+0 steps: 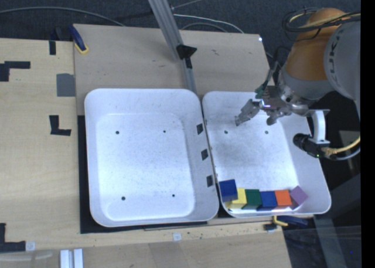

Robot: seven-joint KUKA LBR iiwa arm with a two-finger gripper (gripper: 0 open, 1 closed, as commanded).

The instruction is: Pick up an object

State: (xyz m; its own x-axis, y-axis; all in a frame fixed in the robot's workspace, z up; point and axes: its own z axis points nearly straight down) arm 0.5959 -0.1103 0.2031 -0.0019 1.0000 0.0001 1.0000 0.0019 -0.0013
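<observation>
The claw [256, 114] hangs released over the right bin's [304, 164] far end; the blocks [261, 197] along its near wall look light, rigid, best pinched across flat sides

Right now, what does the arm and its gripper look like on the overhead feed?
The arm has a grey shell with a broad orange band above the wrist. Black cables loop over its top, and a white bracket with a black cylinder and a pale cable hangs beside the wrist. The gripper is grey metal with two dark-tipped fingers.
</observation>
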